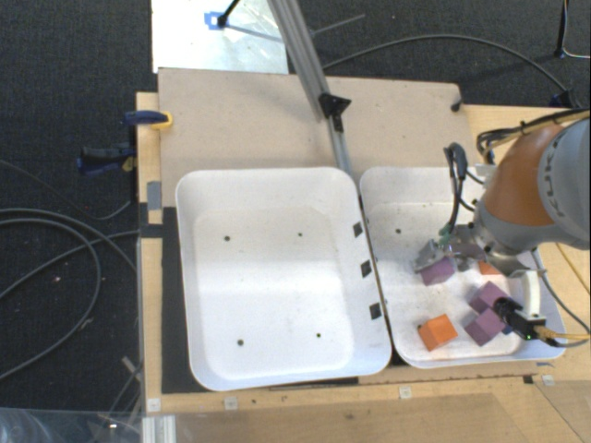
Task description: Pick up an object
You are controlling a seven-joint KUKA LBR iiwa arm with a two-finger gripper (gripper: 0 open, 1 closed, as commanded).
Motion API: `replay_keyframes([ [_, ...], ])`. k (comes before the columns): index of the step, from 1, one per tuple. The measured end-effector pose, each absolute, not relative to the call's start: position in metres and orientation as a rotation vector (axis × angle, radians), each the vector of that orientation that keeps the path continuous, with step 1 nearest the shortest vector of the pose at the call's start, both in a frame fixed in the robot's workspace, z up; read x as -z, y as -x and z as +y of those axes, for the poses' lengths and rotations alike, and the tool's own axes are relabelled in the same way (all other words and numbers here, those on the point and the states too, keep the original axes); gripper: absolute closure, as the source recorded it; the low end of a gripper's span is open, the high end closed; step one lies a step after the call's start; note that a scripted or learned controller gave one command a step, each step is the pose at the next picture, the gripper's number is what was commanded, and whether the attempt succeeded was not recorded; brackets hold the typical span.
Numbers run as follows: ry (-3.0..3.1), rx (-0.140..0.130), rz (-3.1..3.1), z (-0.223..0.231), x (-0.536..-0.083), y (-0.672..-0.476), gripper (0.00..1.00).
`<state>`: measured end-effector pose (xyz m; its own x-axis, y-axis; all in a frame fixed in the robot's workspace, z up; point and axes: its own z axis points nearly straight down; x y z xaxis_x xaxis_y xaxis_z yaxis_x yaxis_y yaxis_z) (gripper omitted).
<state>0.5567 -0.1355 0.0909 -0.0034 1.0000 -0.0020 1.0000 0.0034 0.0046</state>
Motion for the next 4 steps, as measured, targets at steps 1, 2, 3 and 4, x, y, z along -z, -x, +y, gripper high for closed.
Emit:
replay_keyframes([
  [1, -2.212, -0.003, 2.226, -0.135, -0.101, -0.556, 1.00],
  [2, -2.222, 0.001, 2.219, -0.159, -0.096, -0.551, 1.00],
  [3, -2.200, -0.015, 2.235, -0.062, -0.195, -0.586, 1.00],
  [4, -2.210, -0.002, 2.239, 0.024, -0.189, -0.532, 1.00],
])
